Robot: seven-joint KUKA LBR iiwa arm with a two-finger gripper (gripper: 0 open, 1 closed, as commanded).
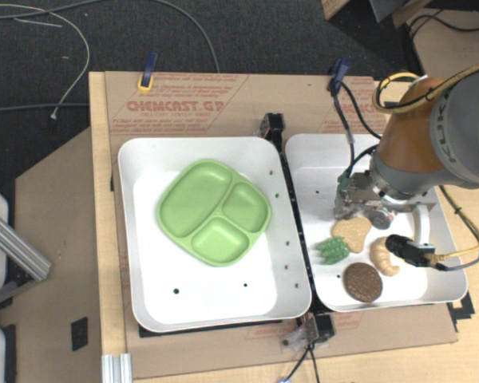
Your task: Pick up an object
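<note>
Nearest the camera, at the front of the right bin [335, 295], lies one round brown disc [362, 282], flat and dull like a biscuit; just behind it to the right sits one pale tan lump [384, 257], rounded and elongated, its long axis running from upper left to lower right; to the left is one small green piece [333, 250], spiky and leaf-like, touching or just beside one beige knobbly piece [352, 231] with a lobed outline; four small objects in all, clustered in the front half of this bin; there are two shallow white bins, smooth with rounded corners, side by side on a brown cardboard sheet [184, 102] printed with red lettering; the left bin [144, 294] holds one light green plate [214, 212], glossy plastic, a rounded square turned to sit like a diamond, divided into three compartments, one large and two smaller; the single gripper [366, 206] stands low over the right bin, directly behind the beige piece and close to it, under the orange band and grey body of the arm [431, 134]; whether anything is gripped, or how the tool is set, I cannot tell; two blue clamps [148, 69] pinch the far edge of the cardboard
</note>
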